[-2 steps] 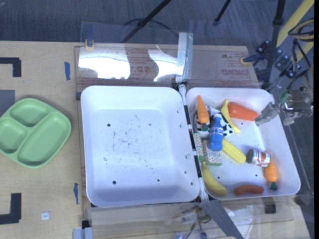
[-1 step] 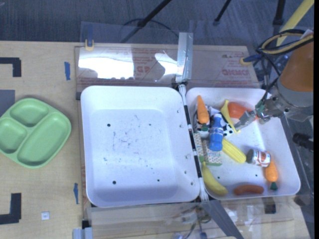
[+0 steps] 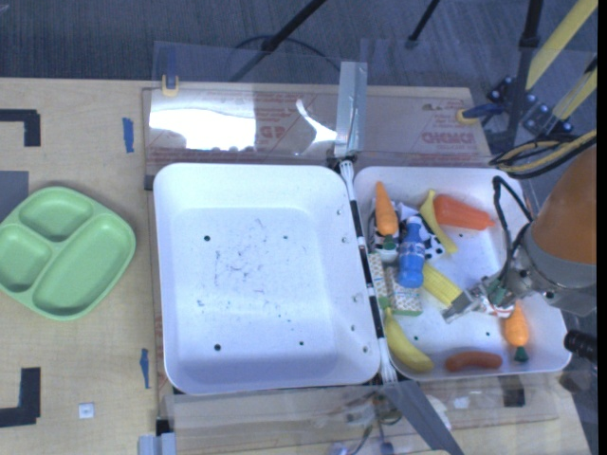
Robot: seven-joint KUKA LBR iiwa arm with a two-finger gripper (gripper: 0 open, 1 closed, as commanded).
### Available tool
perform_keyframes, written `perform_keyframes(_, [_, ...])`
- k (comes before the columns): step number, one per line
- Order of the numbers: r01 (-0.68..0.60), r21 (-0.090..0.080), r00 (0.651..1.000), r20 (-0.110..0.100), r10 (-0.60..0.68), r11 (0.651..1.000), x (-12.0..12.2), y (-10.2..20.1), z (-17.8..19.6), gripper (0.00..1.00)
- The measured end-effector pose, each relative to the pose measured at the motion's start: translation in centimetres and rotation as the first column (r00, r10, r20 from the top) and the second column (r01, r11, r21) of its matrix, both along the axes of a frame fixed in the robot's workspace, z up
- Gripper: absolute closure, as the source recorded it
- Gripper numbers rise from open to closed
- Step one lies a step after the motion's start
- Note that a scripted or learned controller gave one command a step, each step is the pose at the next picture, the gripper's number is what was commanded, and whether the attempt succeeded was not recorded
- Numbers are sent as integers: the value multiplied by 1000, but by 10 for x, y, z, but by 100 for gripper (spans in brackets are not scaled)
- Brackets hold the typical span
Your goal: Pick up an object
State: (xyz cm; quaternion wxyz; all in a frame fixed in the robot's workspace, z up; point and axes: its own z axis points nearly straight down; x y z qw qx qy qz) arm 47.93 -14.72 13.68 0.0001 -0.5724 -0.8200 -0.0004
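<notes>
The right bin [image 3: 474,180] holds several toy foods. A carrot [image 3: 384,211] lies at its left wall, with a blue bottle [image 3: 411,262] just below it. A corn cob [image 3: 438,282] sits mid-bin, a red-orange pepper [image 3: 463,214] at the back, and a banana [image 3: 408,347] at the front left. A red sausage [image 3: 472,360] and a small carrot [image 3: 516,328] lie at the front right. My gripper [image 3: 465,304] hangs low over the bin floor, just right of the corn cob and left of the small carrot. Nothing visibly sits in it.
The left bin [image 3: 256,273] lies beside the right one, a raised divider [image 3: 365,263] between them. A green sectioned plate [image 3: 62,251] rests on the bench far left. Clear plastic panels [image 3: 285,112] stand behind the bins. Cables [image 3: 531,159] hang at the right.
</notes>
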Motion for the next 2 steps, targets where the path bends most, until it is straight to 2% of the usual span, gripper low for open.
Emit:
perform_keyframes(1, [-122,-4,992,8,122,992,51,16,-49,0])
perform_keyframes(2, [-121,-5,993,14,121,993,53,16,-38,100])
